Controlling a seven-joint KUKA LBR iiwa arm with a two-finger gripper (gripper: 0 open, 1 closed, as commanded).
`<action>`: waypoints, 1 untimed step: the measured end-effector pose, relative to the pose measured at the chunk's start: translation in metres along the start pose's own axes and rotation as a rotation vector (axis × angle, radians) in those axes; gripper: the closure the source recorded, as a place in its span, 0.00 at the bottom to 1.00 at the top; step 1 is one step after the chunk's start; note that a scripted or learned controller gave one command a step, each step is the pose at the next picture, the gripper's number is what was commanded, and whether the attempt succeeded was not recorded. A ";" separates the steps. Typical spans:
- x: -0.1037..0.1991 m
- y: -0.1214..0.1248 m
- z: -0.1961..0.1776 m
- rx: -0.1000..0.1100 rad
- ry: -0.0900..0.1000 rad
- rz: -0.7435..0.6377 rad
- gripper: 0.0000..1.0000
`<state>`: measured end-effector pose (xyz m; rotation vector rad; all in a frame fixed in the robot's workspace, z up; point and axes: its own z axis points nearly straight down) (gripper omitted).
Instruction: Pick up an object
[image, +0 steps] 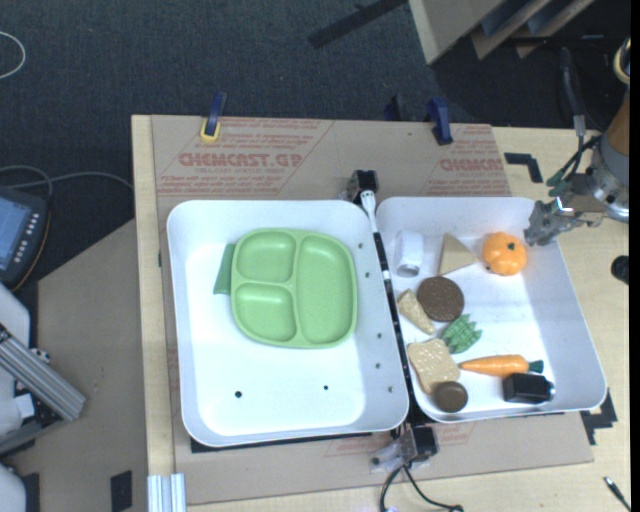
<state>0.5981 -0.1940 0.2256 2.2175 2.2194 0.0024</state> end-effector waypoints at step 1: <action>0.038 -0.031 -0.010 0.006 0.004 -0.002 1.00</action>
